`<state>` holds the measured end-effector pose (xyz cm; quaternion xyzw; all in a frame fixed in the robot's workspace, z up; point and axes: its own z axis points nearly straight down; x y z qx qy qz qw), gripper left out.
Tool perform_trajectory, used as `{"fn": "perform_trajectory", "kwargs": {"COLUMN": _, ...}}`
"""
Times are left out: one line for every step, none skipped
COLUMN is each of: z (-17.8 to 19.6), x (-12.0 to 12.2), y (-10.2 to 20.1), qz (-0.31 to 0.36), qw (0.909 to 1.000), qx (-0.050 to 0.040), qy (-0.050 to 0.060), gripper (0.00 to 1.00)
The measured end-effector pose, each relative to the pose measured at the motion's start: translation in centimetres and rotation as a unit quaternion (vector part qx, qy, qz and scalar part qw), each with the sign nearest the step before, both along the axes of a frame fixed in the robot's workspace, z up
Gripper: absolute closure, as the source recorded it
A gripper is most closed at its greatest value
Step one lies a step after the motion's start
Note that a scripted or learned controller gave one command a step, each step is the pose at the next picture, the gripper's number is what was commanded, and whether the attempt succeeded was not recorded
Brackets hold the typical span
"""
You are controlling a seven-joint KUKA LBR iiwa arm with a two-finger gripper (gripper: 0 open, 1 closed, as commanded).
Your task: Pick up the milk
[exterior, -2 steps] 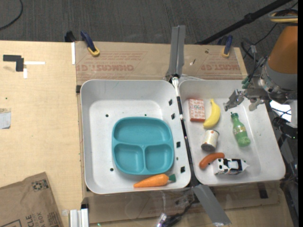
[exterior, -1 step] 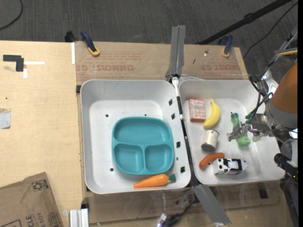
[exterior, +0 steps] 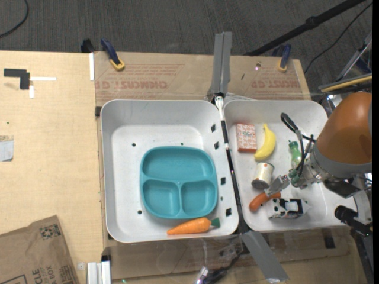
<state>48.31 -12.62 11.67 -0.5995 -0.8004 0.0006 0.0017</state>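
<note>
Tan counter (exterior: 47,176) bears two white bins (exterior: 118,158), dark carpet beyond. The arm partly hides the hand (exterior: 290,181); whether it grips, I cannot tell. Milk (exterior: 286,207) lies below it.

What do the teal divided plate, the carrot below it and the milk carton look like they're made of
The teal divided plate looks like molded plastic: one even color, rounded compartment walls, a soft sheen. The carrot seems a plastic toy, uniformly orange and smooth with a neat green cap. The milk carton, white with black patches, could be plastic or printed card; it is too small to tell.
</note>
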Motion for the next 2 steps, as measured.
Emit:
{"fn": "perform_trajectory", "kwargs": {"z": 2.3, "x": -0.5, "y": -6.3, "qz": 0.058, "qw": 0.9983, "qx": -0.0008, "qy": -0.002, "gripper": 0.0}}
{"fn": "perform_trajectory", "kwargs": {"z": 9.3, "x": 1.3, "y": -0.5, "qz": 0.02, "qw": 0.9998, "qx": -0.0009, "qy": -0.002, "gripper": 0.0}}
